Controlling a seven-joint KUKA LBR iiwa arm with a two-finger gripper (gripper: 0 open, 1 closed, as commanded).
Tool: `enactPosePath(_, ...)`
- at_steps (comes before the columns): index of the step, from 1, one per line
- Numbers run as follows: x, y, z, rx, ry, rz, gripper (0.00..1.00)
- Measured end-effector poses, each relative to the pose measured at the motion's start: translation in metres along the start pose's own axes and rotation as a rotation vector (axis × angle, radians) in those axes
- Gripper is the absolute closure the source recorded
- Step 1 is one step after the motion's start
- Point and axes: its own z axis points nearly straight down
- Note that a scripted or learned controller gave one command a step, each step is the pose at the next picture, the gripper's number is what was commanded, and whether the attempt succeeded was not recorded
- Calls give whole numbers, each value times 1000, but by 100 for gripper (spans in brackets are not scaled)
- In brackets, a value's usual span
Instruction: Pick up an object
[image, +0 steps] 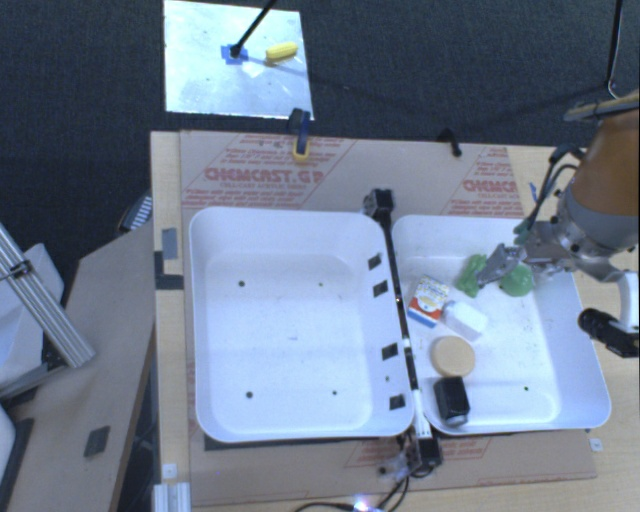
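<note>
The right bin (580, 400) holds several objects. A green object (470, 272) lies at its far side, with another green part (518, 283) just to the right. My gripper (497, 266) hangs low right over this green object, between its two visible parts. Nearer the divider lies a small red, orange and blue carton (430, 298), with a white block (465, 321) beside it. A tan round disc (452, 355) sits in front of those. A black object (452, 399) rests at the bin's near left corner. The arm (605, 190) reaches in from the right.
The left bin (215, 400) stands beside the right one, and black clips (385, 290) run along the shared rim. Both bins rest on a cardboard sheet (260, 172). A grey plate (210, 80) with a yellow item (281, 51) lies beyond the bench. A metal rail (35, 300) slants at the left.
</note>
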Motion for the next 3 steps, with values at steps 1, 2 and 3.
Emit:
enactPosePath(1,-49,-45,144,14,2,8,0)
enactPosePath(2,35,9,150,-3,3,-9,0)
enactPosePath(3,42,91,149,-9,-1,-5,0)
